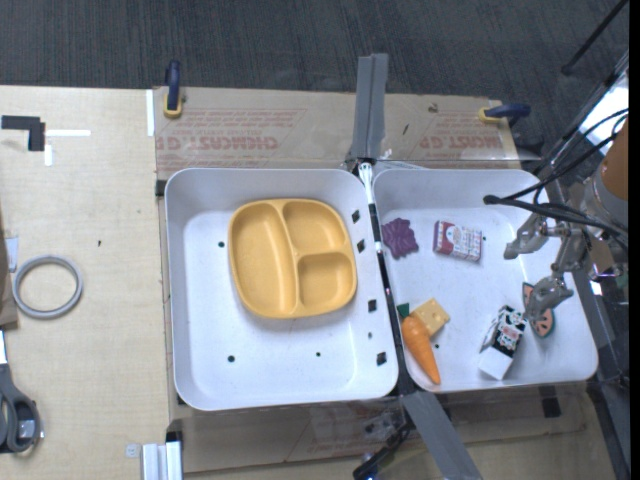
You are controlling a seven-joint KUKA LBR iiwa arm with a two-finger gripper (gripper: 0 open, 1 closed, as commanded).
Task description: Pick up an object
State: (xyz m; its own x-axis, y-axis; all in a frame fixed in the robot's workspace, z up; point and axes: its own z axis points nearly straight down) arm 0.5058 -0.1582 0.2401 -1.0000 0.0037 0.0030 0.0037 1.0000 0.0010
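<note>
Right bin (470,373), nearest edge: carrot (421,349) beside cheese wedge (431,316), milk carton (503,340) lying tilted. Carton probably light, stiff, smooth-sided; best taken across its narrow flanks. Pincer (538,268) hangs spread over the bin's right side, just above the carton, pinching nothing. Farther back: red box (458,240), purple grapes (399,237).

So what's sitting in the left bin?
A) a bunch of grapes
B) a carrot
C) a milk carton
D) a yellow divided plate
D: the yellow divided plate lies alone in the left bin; the other items are in the right bin.
</note>
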